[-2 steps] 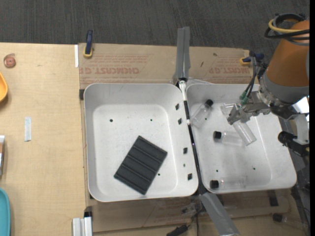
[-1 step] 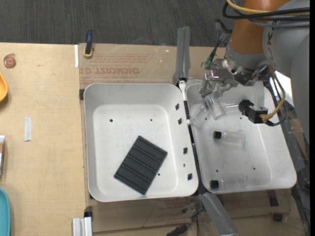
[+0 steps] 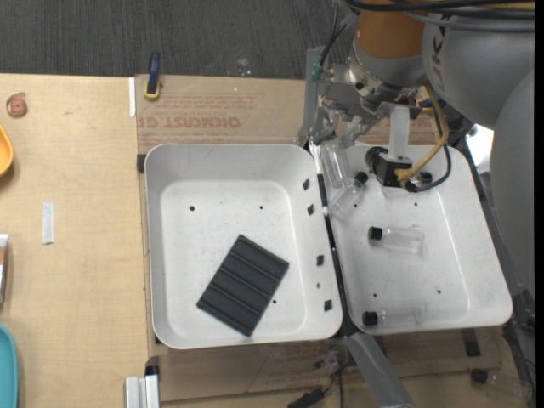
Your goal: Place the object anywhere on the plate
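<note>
The plate is a dark ribbed rectangular slab lying at a slant on the floor of the left bin. Clear plastic vials with black caps lie in the right bin: one near the middle, one by the front wall, and one against the left wall. Another clear vial stands tilted at the bin's back left corner. My gripper hangs over that corner, right above this vial. Wrist parts and cables hide its tips.
The divider between the two bins carries small black clips. A black and yellow cable loop dangles from the wrist over the right bin's back. Cardboard lies behind the left bin, with a blue clamp.
</note>
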You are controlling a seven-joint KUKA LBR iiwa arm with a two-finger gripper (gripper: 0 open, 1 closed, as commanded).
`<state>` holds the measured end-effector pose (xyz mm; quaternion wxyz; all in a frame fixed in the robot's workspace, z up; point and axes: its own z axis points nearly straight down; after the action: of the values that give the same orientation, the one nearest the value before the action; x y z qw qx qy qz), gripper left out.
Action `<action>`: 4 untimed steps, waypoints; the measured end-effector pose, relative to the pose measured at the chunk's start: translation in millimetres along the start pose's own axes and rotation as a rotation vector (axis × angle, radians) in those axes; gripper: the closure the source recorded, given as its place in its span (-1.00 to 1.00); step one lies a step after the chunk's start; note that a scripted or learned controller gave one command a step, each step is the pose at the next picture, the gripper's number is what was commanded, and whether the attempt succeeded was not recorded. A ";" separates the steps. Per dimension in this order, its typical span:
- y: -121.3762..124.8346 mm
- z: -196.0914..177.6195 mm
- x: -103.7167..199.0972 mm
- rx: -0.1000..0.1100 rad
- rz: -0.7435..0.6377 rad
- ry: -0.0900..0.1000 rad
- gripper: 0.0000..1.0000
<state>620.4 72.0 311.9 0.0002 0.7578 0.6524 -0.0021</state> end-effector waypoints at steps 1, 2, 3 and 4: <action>24.6 -87.6 50.7 -0.001 -0.373 0.000 1.00; 26.6 -112.2 86.7 -0.004 -0.926 0.000 1.00; 1.8 -38.9 128.3 -0.004 -1.322 0.000 1.00; 4.8 -116.9 151.0 -0.007 -1.481 -0.001 1.00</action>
<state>647.9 221.0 428.3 0.0015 0.1190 0.9929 0.0001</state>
